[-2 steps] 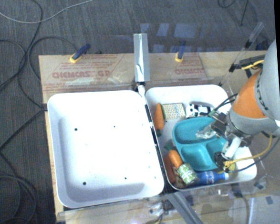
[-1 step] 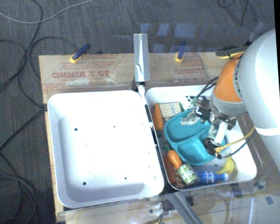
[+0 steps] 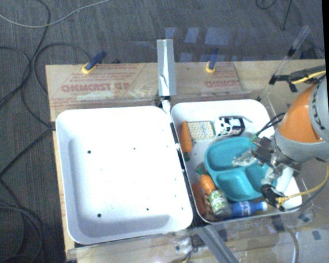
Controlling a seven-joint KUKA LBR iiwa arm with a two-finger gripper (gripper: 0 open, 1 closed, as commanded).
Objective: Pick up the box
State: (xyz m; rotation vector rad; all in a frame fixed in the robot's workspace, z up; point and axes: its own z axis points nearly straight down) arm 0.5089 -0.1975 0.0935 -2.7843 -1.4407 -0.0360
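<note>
While the gripper point(image 3: 249, 157) is hovering over the teal containers point(image 3: 234, 168) at right-centre, finger state unreadable; approach step; next move is reaching the patterned box point(image 3: 200, 130) above-left.

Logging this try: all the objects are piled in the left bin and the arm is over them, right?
Not quite. In the camera view the objects, among them the teal container, the blue bottle and the box, lie in the right bin, not the left bin. The arm is indeed over them, its end effector above the teal container.
</note>
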